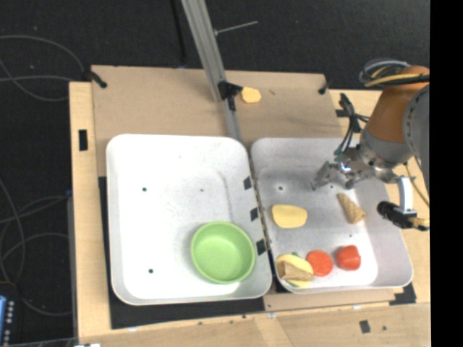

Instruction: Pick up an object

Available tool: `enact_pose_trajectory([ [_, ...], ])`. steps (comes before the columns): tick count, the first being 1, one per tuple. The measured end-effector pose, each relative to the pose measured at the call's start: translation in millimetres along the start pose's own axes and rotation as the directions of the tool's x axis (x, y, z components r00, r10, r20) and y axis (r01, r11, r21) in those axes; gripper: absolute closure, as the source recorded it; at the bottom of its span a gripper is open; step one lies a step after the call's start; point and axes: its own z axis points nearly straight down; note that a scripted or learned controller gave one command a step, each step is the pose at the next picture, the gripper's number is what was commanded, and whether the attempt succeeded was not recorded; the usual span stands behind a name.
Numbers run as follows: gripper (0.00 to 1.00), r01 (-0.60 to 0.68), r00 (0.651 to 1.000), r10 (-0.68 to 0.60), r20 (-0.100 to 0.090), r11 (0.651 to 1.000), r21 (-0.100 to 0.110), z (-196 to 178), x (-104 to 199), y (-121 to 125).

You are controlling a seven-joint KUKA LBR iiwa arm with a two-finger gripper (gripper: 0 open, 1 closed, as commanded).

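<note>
— Target? Where does it lie?
— Tan cone [351, 208], right bin [391, 266], just below the gripper [334, 176]. Probably light, stiff, inclined to roll; grip across its middle.
— Jaws?
— Spread apart, holding nothing

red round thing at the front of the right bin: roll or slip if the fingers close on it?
The red round thing looks smooth and ball-like, so it would probably roll if nudged. It sits between a yellow-brown piece and a red block, which may stop it and crowd the gripper.
</note>
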Motion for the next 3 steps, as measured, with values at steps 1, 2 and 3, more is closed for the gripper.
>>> enact_pose_trajectory([
  [1,1.00,0.002,1.000,-0.002,0.003,1.000,-0.005,-12.6,-1.0,1.2],
  [2,1.00,0.002,1.000,-0.002,-0.003,1.000,-0.010,-77.9,-3.5,5.6],
  [3,1.00,0.005,1.000,-0.005,-0.003,1.000,-0.008,-128.8,5.0,6.3],
])
